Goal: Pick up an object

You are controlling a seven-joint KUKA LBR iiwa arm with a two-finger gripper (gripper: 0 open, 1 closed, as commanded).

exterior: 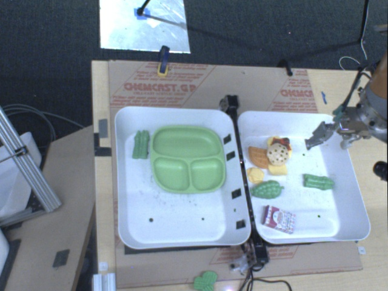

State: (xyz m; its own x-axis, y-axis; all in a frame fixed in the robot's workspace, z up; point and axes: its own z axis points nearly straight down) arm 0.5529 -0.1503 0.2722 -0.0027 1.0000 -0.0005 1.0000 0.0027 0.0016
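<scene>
The gripper (317, 137) hangs over the upper right part of the right bin (351, 223), its dark fingertip pointing down and to the view's left. From this angle I cannot tell whether the fingers are parted or closed; nothing shows between them.

Nearest candidate: a small green ridged piece (318, 182) on the bin floor, below the fingertip in the view and apart from it, its long axis running roughly left to right.

Further left sits a cluster: a spotted cookie (278, 153) atop yellow and orange pieces, then a green pod-like toy (267, 190), then a red-and-white packet (278, 219).

The left bin (127, 162) holds a green divided tray (188, 159).
</scene>
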